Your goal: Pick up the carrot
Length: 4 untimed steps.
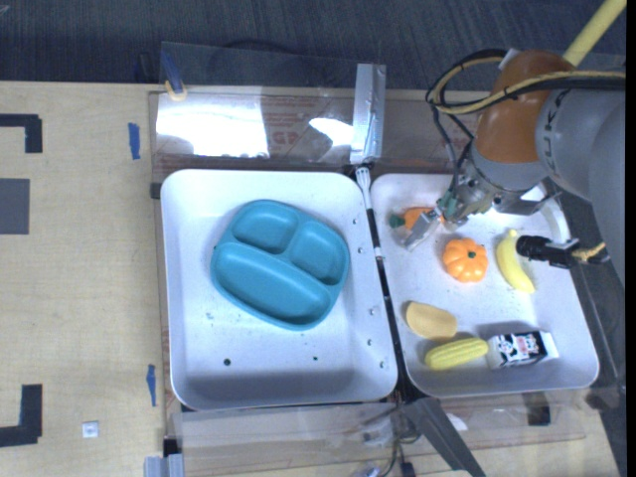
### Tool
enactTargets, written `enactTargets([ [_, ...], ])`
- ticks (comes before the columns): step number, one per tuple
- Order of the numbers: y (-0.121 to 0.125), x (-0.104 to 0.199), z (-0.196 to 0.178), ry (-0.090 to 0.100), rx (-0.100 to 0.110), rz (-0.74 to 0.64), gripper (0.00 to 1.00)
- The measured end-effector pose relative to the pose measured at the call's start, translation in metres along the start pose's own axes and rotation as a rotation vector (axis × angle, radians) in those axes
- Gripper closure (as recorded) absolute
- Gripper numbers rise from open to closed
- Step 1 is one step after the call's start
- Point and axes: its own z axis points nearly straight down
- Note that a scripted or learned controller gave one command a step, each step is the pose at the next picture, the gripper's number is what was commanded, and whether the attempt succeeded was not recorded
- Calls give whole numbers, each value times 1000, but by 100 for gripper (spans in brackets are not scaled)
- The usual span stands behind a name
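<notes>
The carrot, small and orange with a green top pointing left, lies at the back left of the right bin. My gripper comes down from the grey arm with the orange band and sits right at the carrot's right end, partly covering it. Whether it touches or grips the carrot cannot be made out.
In the right bin are a small orange pumpkin, a banana, a pale yellow slice, a corn cob and a small milk carton. A blue divided plate lies in the left bin.
</notes>
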Motion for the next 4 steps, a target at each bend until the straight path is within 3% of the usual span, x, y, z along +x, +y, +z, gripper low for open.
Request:
enactTargets([
  [1, -73, -28, -1, -36, -31, -112, 0],
  [2, -70, -27, -14, -39, -39, -114, 100],
  [3, -75, 62, -102, -37, -37, -136, 100],
  [4, -65, 161, -93, -29, -30, -95, 100],
])
